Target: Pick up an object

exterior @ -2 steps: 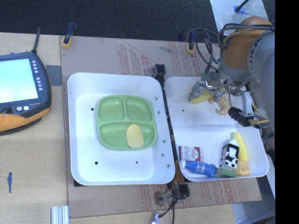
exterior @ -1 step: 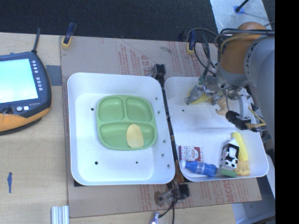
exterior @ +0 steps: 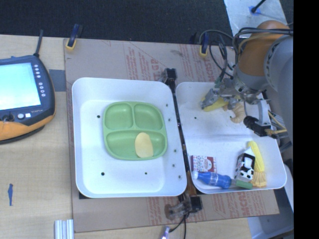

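Observation:
My gripper (exterior: pixel 223 94) is low over the far end of the right bin (exterior: pixel 219 138), coming in from the right under the orange-banded wrist. A yellow object (exterior: pixel 211 103) lies right at its tip, touching or nearly so; I cannot tell whether it is held. A tan piece (exterior: pixel 239 113) sits just to the right of it. Toward the bin's near end lie a red-and-white packet (exterior: pixel 203 163), a blue bottle (exterior: pixel 213 179), a black-and-white cow-patterned item (exterior: pixel 244 168) and a yellow corn cob (exterior: pixel 257 164).
The left bin (exterior: pixel 89 173) holds a green divided plate (exterior: pixel 124 121) with a pale yellow oval piece (exterior: pixel 144 145) in its front compartment. A tablet controller (exterior: pixel 22 96) rests on the bench at far left. Cables hang around the wrist at the right bin's far corner.

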Controlling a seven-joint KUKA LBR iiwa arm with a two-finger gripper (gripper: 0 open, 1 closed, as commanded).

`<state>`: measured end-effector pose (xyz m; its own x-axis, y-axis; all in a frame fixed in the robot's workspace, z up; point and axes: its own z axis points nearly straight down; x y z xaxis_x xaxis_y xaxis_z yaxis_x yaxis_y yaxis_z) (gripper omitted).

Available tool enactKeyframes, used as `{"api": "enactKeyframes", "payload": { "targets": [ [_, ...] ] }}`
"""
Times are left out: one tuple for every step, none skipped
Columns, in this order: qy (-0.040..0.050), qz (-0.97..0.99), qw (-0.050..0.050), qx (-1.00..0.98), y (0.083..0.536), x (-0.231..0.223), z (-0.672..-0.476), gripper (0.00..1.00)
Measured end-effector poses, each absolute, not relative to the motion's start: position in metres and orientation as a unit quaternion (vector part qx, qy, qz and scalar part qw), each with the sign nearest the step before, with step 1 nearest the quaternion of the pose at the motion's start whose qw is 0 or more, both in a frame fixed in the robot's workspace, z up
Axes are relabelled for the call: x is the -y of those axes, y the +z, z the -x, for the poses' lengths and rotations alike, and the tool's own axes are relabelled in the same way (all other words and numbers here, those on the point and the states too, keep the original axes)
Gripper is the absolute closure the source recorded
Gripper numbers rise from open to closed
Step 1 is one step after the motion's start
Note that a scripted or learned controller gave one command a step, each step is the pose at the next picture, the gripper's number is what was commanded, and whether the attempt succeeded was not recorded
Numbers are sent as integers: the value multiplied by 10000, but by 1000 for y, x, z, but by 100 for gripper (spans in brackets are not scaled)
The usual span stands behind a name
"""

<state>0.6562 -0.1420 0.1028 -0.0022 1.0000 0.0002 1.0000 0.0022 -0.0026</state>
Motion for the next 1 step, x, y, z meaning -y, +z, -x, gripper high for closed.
{"api": "enactKeyframes", "payload": {
  "targets": [
    [0,7058,3,7085,135,130,-657,0]
  ]
}}
